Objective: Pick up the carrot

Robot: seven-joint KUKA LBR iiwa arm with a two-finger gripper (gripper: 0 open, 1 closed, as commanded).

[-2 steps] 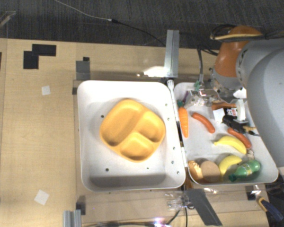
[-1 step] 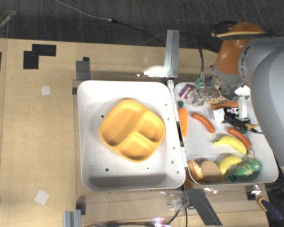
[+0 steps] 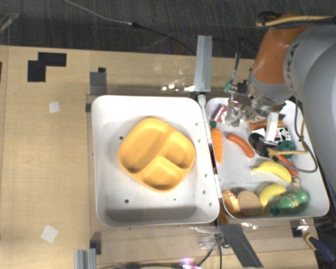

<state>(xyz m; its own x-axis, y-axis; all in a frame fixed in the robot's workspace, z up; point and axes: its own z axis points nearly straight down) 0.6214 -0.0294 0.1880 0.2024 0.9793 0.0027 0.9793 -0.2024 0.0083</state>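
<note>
Plainly the slim orange carrot point(image 3: 216, 144) is not yet picked up; it lies along the nine o'clock wall of the right-hand shallow white bin point(image 3: 319, 209); the metal two-finger gripper point(image 3: 239, 112) hovers at its one o'clock; its state I cannot tell.

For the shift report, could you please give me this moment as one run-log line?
task: pick up carrot | carrot: lying along right bin's left wall | hand: above bin's far end, near carrot | yellow tray: in left bin
</note>
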